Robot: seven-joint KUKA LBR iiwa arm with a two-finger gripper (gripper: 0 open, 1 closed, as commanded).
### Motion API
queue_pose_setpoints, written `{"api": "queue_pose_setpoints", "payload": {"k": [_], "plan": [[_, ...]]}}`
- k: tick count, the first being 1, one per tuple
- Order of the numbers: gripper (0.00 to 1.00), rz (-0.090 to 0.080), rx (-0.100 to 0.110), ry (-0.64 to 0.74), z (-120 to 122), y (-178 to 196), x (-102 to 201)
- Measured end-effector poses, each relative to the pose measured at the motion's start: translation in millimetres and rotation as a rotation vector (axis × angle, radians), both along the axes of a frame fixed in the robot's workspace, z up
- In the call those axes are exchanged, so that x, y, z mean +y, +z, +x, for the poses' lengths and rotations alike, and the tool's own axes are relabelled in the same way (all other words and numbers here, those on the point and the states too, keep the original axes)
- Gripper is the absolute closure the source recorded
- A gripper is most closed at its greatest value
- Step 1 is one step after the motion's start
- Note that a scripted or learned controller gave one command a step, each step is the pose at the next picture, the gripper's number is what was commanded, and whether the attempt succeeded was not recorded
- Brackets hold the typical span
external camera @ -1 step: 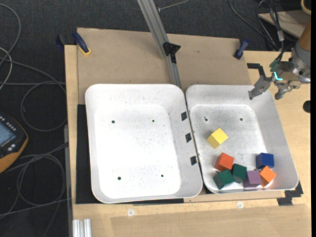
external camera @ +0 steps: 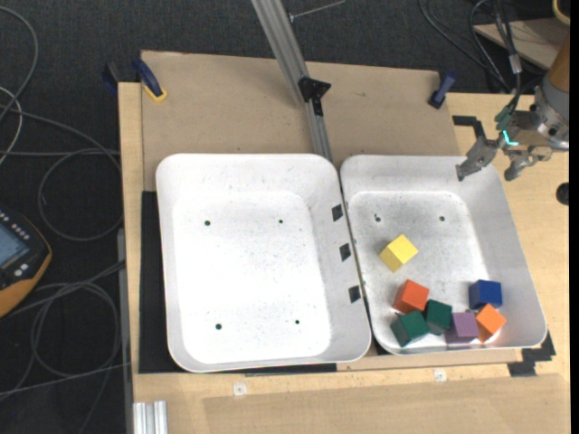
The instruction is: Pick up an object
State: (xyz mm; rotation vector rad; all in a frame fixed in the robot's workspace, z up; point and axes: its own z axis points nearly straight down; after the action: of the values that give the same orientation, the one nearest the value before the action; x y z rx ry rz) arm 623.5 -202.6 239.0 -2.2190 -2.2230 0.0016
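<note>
- the yellow block (external camera: 398, 252) is a small cube lying tilted, one corner turned toward the near edge, alone on the speckled floor of the right bin (external camera: 507, 242), about mid-bin.
- nearer the front wall of that bin sits a loose cluster of cubes: an orange-red block (external camera: 412, 295), two dark green blocks (external camera: 409, 326) and (external camera: 439, 315), a purple block (external camera: 464, 325), an orange block (external camera: 490, 319) and a blue block (external camera: 485, 293). several of them touch each other; the yellow one lies apart from them.
- the gripper (external camera: 493, 163) hangs above the far right corner of the right bin, its two fingers spread apart with nothing between them, well apart from every block.
- the left bin (external camera: 181, 242) lies side by side with the right one, a white tray with rounded corners, fine dark speckling and a few dark dots on its floor.
- black clips (external camera: 346, 251) sit along the seam where the two bins meet.
- both bins rest on a pale wooden bench (external camera: 226, 98), with blue clamps (external camera: 149, 78) at its far corners.
- a grey metal pole (external camera: 288, 52) slants up from the far side of the bins.
- around the bench is dark carpet (external camera: 63, 80) with loose cables, and a yellow-edged handheld device (external camera: 14, 251) lies at the left.
</note>
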Motion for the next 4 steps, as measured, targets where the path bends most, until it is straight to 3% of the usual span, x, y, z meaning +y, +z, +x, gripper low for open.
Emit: {"api": "queue_pose_setpoints", "payload": {"k": [3, 4], "plan": [[0.00, 0.002, 0.005, -0.002, -7.0, -138.4, 3.6], [1.00, 0.000, -0.004, -0.001, -4.3, -123.0, 3.5]]}}
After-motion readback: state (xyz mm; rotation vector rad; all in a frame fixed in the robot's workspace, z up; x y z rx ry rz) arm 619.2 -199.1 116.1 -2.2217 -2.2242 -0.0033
